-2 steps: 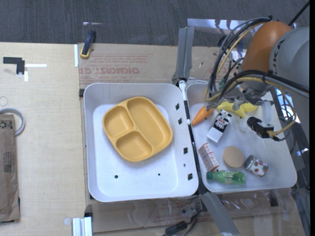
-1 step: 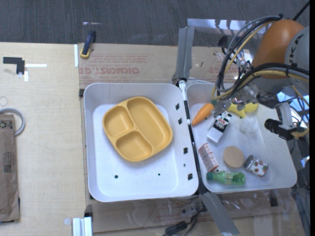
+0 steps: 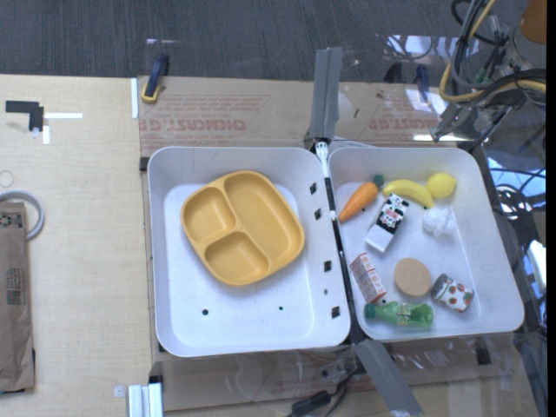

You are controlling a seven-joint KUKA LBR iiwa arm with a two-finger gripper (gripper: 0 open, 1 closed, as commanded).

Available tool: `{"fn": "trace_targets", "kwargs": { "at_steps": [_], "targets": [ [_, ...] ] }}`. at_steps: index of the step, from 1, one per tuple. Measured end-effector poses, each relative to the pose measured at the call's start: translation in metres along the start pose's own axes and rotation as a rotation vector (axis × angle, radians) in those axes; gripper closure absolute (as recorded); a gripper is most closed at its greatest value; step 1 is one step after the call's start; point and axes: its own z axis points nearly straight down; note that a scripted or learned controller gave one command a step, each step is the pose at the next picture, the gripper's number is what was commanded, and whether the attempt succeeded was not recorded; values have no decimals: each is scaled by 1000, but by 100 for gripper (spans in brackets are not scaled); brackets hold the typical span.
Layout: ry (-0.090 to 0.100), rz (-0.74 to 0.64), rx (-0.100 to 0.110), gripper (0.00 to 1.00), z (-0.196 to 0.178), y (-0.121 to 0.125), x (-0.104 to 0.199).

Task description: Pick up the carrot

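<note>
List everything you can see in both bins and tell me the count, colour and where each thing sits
plate: 1, yellow, three compartments, left bin
carrot: 1, orange, right bin, top left
banana: 1, yellow, right bin, top
lemon: 1, yellow, right of banana
milk carton: 1, white and black, below banana
white lump: 1, white, right bin, right
small box: 1, red and white, right bin, lower left
disc: 1, tan, right bin, centre
can: 1, patterned, lower right
bottle: 1, green, bottom
arm: 1, orange part, top right corner

The carrot [image 3: 358,201] lies open above, hemmed by the bin wall [image 3: 328,200] and seemingly the milk carton [image 3: 388,222].
</note>
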Motion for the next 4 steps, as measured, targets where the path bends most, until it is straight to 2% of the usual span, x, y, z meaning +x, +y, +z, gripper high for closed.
{"fn": "trace_targets", "kwargs": {
  "at_steps": [1, 2, 3, 4],
  "targets": [
    [2, -92, 2, 0, 55, 3, 10],
    [2, -343, 0, 0, 130, -21, 48],
    [2, -639, -1, 0, 104, -43, 94],
    [1, -1042, -4, 0, 105, 3, 128]
  ]
}}
